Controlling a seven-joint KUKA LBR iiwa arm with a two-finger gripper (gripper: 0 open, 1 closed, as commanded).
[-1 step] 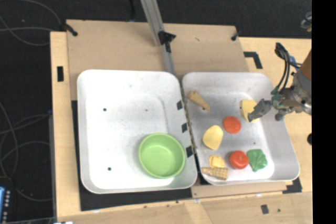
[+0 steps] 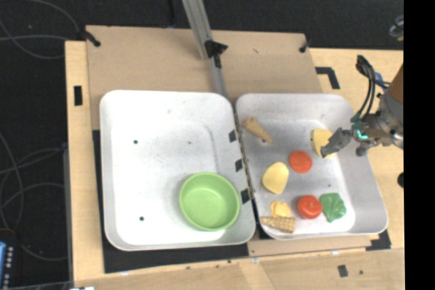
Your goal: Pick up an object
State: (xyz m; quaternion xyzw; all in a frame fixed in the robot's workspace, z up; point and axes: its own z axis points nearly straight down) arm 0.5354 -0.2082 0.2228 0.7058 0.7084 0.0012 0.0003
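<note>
The right bin (image 2: 353,176) holds several toy foods. A tan piece (image 2: 257,130) lies at its upper left and a pale yellow wedge (image 2: 319,140) at its upper right. Lower down are a red ball (image 2: 300,161), a yellow lump (image 2: 275,176), a second red piece (image 2: 309,206), a green piece (image 2: 332,206) and a yellow-and-tan waffle-like piece (image 2: 282,216). My gripper (image 2: 348,145) hangs over the bin's right side, open, with nothing between its fingers. Its left finger (image 2: 334,143) sits just right of the yellow wedge; I cannot tell if they touch.
The left bin (image 2: 136,146) holds a green bowl (image 2: 209,200) near its lower right corner. A grey metal post (image 2: 194,3) slants up from between the bins at the back. Cables hang by the arm's wrist (image 2: 367,88).
</note>
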